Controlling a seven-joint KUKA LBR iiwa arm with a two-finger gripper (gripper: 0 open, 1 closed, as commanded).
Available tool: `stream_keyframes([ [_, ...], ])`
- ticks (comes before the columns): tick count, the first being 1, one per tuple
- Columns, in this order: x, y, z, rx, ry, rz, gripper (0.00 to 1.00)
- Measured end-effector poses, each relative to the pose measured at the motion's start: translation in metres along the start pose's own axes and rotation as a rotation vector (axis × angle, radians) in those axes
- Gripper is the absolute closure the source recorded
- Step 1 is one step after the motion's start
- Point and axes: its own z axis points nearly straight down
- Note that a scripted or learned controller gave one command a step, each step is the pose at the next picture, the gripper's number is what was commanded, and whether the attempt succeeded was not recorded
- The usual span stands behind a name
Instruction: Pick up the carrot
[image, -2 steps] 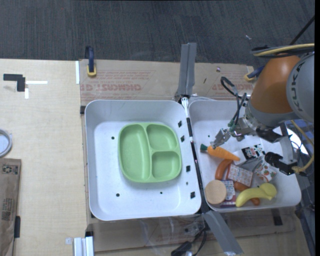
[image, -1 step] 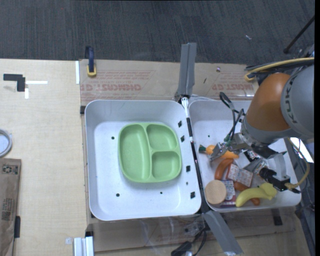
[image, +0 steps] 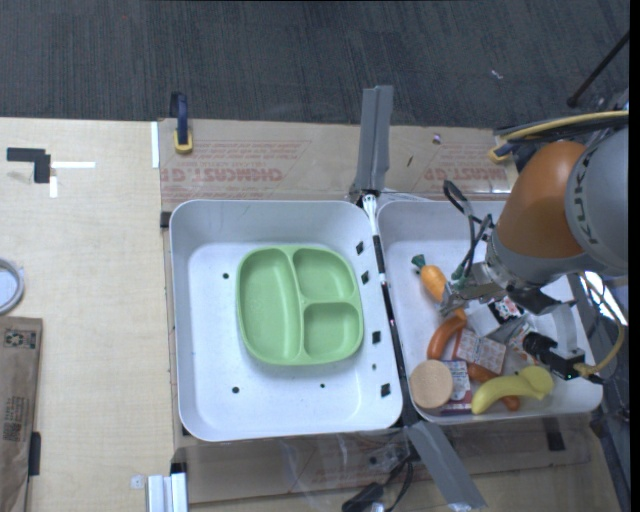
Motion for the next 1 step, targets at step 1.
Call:
stream_keyframes([
  [1, 0.0371, 0.0098, -0.1481, -0.001, -0.002, 0.277, 1.0],
])
